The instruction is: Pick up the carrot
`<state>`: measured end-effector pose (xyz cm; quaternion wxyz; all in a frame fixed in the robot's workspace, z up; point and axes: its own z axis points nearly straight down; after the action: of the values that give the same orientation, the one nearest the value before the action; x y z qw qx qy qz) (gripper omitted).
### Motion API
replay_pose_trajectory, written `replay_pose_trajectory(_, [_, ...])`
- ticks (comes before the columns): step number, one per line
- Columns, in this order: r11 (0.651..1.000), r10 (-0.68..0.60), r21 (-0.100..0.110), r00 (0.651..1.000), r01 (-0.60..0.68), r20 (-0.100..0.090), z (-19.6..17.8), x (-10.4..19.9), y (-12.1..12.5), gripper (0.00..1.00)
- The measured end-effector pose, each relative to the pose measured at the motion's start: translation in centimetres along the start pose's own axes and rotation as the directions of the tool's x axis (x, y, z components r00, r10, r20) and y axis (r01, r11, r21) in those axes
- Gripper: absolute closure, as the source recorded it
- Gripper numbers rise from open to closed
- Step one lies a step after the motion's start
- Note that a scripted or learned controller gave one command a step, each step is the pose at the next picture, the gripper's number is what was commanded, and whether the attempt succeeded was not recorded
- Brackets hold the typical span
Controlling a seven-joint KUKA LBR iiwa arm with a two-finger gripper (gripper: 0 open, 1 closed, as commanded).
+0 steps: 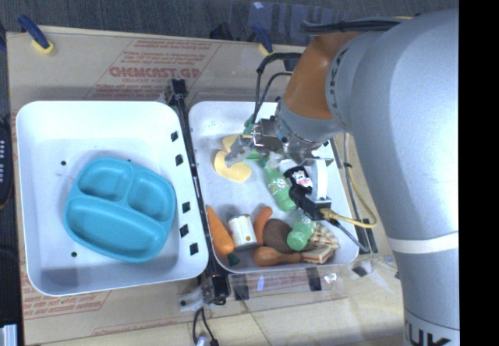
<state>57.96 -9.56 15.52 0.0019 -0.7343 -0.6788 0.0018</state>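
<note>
Camera view: I see the gripper (261, 148) low in the right bin (204, 120), fingers look spread a bit w/ nothing between them, tips right by the yellow cheese wedge (231, 163). Carrot (219, 232) lies below-left of the gripper, well apart, along the bin's left wall, next to a small white can (242, 231); green bottle (279, 184) sits just right of & under the wrist. Left bin (31, 126), far left of the gripper, has a blue divided plate (119, 208).
</note>
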Motion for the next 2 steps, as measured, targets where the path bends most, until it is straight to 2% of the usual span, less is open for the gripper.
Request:
replay_pose_trajectory(1, [0.999,-0.037,0.008,0.999,0.037,-0.002,6.7,0.9,2.8,0.0])
replay_pose_trajectory(2, [0.954,-0.301,0.005,0.954,0.301,-0.002,6.4,-3.3,-1.3,0.0])
